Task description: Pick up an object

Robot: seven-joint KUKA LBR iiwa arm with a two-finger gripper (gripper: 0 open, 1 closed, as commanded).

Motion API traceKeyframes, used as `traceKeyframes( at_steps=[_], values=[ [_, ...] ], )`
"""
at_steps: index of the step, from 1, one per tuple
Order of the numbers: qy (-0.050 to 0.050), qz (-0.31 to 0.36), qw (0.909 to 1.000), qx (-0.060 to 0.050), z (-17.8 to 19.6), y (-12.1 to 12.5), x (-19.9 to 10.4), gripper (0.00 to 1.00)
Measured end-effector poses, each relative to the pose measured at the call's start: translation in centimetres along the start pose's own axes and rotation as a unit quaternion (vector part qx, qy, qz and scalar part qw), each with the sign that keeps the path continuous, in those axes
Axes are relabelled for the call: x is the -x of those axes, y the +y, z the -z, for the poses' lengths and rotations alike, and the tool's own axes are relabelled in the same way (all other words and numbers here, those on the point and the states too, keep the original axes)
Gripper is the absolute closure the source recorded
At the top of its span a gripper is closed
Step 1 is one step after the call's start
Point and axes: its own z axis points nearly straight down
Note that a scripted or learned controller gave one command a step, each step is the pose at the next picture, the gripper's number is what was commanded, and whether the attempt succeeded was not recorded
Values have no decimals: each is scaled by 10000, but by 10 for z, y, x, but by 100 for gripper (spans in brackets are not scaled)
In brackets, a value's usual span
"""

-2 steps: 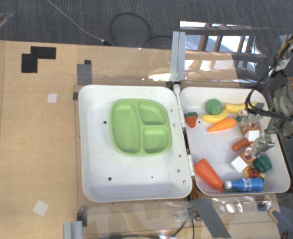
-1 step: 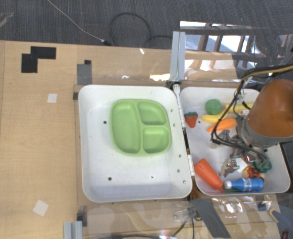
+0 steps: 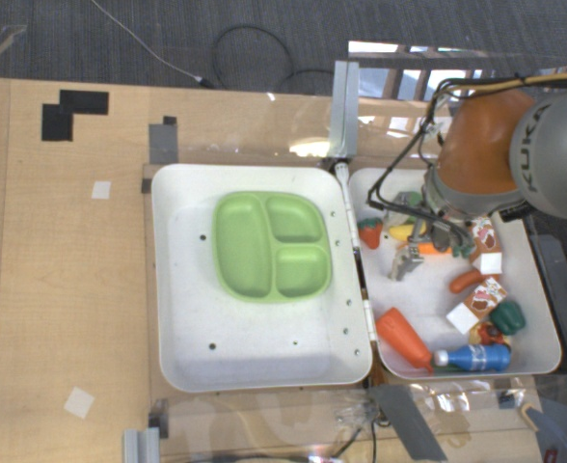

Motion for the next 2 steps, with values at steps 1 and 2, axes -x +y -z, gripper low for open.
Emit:
traceKeyframes(
  at_steps=[1, 2],
  values=[
    [14, 1294, 9916, -11, -1, -93, 30, 0],
    [25, 1061, 9944, 11, 0, -37, -17, 0]
  ],
)
